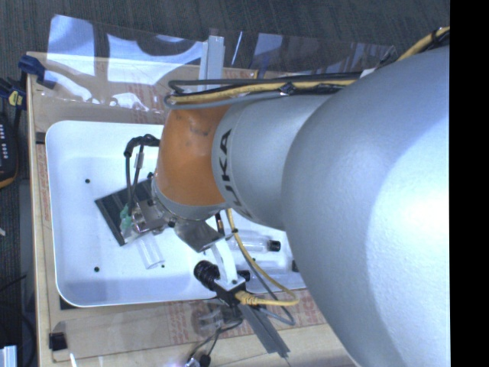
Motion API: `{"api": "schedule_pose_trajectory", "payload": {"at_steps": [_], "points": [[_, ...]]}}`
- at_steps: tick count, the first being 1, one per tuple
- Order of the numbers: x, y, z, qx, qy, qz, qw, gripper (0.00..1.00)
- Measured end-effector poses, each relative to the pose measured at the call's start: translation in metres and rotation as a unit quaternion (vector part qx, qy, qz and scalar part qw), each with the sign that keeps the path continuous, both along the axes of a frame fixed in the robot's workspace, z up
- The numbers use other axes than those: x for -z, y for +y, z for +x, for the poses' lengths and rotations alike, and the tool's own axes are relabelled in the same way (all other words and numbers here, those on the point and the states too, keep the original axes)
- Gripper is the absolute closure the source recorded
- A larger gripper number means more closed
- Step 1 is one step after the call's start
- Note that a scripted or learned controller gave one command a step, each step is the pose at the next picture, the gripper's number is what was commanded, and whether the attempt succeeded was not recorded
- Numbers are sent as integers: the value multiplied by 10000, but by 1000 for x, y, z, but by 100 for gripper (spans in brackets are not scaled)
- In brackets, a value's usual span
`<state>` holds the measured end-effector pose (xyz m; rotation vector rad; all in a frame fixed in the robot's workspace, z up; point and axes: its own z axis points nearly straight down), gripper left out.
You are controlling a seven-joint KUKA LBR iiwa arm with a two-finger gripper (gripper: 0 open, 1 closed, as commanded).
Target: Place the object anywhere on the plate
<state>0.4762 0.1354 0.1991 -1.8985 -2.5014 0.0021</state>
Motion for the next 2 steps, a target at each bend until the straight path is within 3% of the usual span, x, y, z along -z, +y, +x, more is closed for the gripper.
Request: {"api": "schedule_pose_trajectory", "payload": {"at_steps": [1, 2], "points": [[-5, -92, 65, 137, 9, 0, 9999, 100], [-11, -25, 99, -773, 4, 7, 9970, 100]]}}
